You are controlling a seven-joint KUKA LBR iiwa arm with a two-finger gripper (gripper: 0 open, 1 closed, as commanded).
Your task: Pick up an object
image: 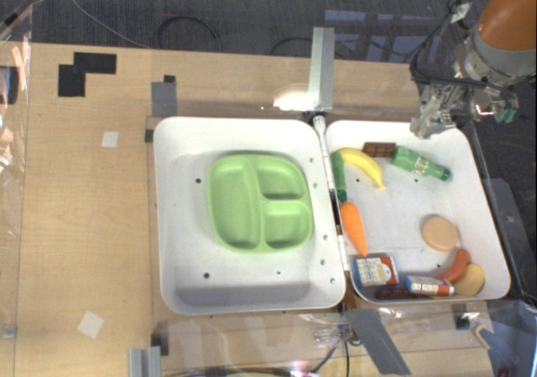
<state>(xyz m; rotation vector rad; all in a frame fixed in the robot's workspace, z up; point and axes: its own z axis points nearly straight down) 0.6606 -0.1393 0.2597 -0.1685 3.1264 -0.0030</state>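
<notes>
Hovering above the far rim of the right bin (491, 224), the gripper (430, 122) hangs from the grey arm (491, 52) with nothing between its fingers; whether they are spread or closed I cannot tell from this angle. Just below it in the bin lie a green bottle (421, 164), a brown bar (378, 149) and a banana (364, 164). Along the bin's left wall sit a green cucumber-like piece (338, 175) and a carrot (354, 227). Nearer the front are a tan disc (440, 233), a sausage (454, 265), a small carton (375, 269) and a tube (428, 287). A green divided tray (258, 201) rests in the left bin (180, 224).
</notes>
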